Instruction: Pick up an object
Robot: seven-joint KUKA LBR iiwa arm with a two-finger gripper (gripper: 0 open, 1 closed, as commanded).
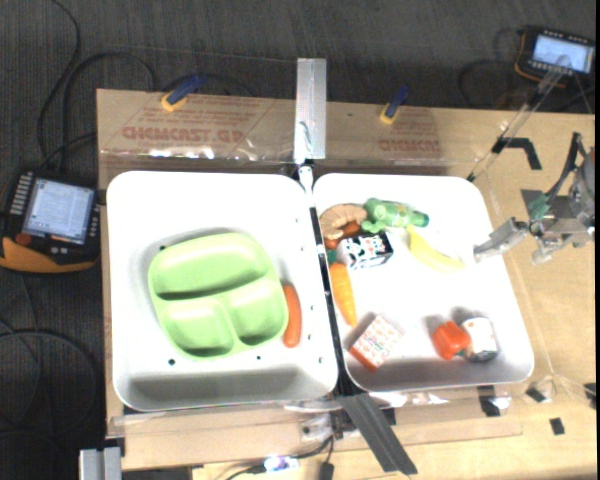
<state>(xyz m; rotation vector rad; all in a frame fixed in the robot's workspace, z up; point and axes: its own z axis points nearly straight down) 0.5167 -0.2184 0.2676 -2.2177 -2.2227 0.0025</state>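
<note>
The right bin (500,298) holds a green bottle-shaped toy (395,212), a brown piece (340,216), a black-and-white cube (365,251), a yellow banana (435,253), an orange carrot (342,293), a small printed box (377,341) and a red-and-white object (465,338). In the left bin (125,268) lie a green divided tray (218,290) and a red sausage-shaped piece (292,315). My gripper (525,234) hangs at the far right, just outside the right bin's right rim, level with the banana. I see nothing in it.
A handheld pendant (52,218) lies left of the bench and another (558,53) at the top right. Two clamps (180,92) (393,106) hold a plastic sheet along the bench's back edge. A metal bar (311,108) stands between the bins at the back.
</note>
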